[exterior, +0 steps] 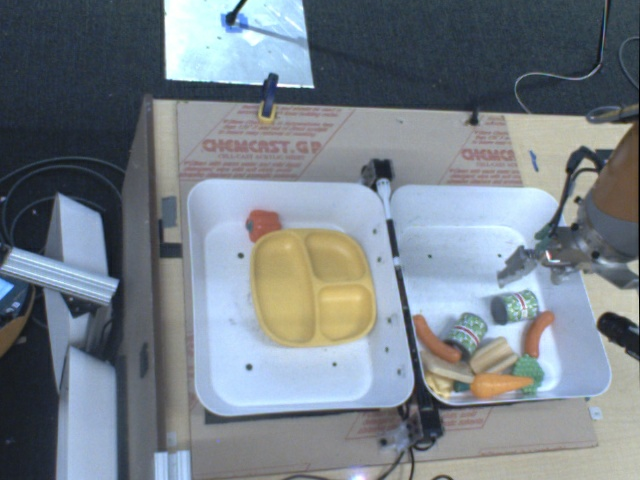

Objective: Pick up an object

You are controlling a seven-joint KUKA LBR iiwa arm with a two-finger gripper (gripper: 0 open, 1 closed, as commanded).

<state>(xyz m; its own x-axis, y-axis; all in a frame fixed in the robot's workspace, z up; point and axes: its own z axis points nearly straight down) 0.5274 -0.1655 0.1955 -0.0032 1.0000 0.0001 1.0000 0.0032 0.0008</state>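
Camera view, nearest edge first: the right bin (577,386) is carrying a heap of toy food along its near wall. An orange carrot (501,385) is lying across the front, its green top (529,372) pointing right, with a tan bread-like piece (490,355) just behind it and a pale yellow piece (443,376) at the near-left corner. A longer orange sausage (435,339) is slanting along the left side, touching a green-and-white can (465,332) that is lying tilted beside it. A shorter orange sausage (538,333) is resting to the right, and a second green-and-white can (518,306) is lying on its side just behind the heap (slightly apart from the rest).

Farther back, the gripper (528,263) is hovering over the bare middle of the right bin, just beyond that second can, its fingers spread apart with nothing between them. The grey arm (610,223) is reaching in from the right.

Across the divider, the left bin (225,298) is holding a yellow three-compartment tray (313,286), sitting slightly askew. A red-orange toy pepper (263,224) is lying at the tray's far-left corner, touching its rim.

Beyond both bins, brown cardboard (300,138) is covering the bench, and a shiny metal plate (238,28) is lying on the dark floor.
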